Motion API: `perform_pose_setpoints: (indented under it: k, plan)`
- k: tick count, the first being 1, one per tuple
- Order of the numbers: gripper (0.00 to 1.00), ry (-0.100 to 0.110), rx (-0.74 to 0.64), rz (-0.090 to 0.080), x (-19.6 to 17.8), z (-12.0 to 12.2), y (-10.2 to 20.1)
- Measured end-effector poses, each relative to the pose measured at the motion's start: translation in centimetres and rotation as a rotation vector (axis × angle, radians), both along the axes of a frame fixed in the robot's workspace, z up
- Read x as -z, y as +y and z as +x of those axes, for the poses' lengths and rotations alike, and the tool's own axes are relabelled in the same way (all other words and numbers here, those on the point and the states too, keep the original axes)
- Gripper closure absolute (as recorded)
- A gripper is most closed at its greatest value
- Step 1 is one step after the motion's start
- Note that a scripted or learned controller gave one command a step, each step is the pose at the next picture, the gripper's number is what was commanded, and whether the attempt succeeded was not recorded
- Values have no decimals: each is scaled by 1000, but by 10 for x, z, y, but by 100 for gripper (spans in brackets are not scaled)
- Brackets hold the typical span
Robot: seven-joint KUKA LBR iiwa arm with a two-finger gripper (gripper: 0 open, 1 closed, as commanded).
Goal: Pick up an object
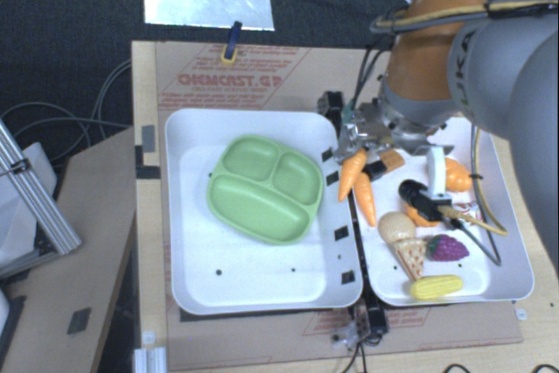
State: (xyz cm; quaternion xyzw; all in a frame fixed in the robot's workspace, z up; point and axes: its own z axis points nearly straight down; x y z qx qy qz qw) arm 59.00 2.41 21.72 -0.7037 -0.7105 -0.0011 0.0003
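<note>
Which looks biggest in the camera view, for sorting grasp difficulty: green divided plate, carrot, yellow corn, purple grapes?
1. green divided plate
2. carrot
3. yellow corn
4. purple grapes

The corn and the grapes look close in size, so their order is unsure.

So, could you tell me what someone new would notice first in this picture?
Probably the grey arm with its orange band, reaching in from the right over the right bin, its end effector at that bin's upper left corner, just above an orange carrot. Next, the green divided plate alone in the left bin, against the cluster of toy foods on the right, including a yellow corn cob.
</note>
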Motion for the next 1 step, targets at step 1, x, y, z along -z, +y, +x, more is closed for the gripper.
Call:
perform_pose_setpoints:
  k: [1]
  plan:
    - [100, 0, 4, -2, 3, -4, 6]
